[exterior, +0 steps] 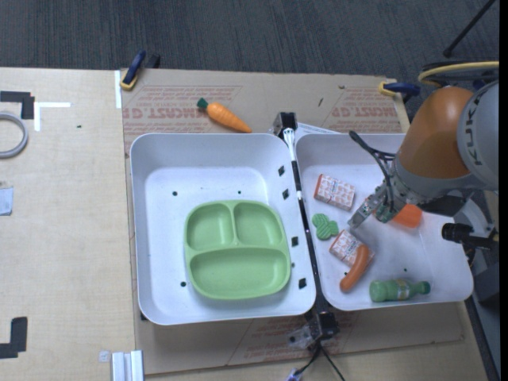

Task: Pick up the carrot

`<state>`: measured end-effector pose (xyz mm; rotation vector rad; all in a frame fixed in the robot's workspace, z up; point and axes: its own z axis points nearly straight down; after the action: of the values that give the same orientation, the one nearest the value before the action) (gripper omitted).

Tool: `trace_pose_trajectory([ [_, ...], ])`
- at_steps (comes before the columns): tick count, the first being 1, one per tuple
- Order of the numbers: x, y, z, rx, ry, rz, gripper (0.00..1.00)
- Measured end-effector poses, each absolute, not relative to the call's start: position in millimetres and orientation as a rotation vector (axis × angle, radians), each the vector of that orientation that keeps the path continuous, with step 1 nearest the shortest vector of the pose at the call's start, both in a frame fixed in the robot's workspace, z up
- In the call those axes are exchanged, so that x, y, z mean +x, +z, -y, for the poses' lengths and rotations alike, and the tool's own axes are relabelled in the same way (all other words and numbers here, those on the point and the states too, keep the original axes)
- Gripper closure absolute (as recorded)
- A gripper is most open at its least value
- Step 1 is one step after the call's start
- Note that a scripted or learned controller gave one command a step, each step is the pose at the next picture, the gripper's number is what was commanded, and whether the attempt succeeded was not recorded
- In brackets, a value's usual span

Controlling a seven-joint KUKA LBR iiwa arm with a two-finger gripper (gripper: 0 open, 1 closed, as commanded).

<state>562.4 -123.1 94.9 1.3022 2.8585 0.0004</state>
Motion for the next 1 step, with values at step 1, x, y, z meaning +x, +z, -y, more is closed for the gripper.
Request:
trace_pose_trajectory([
  [1, 498.6, 137.5, 222.3, 1.145, 0.000, -2.924, 1.00],
])
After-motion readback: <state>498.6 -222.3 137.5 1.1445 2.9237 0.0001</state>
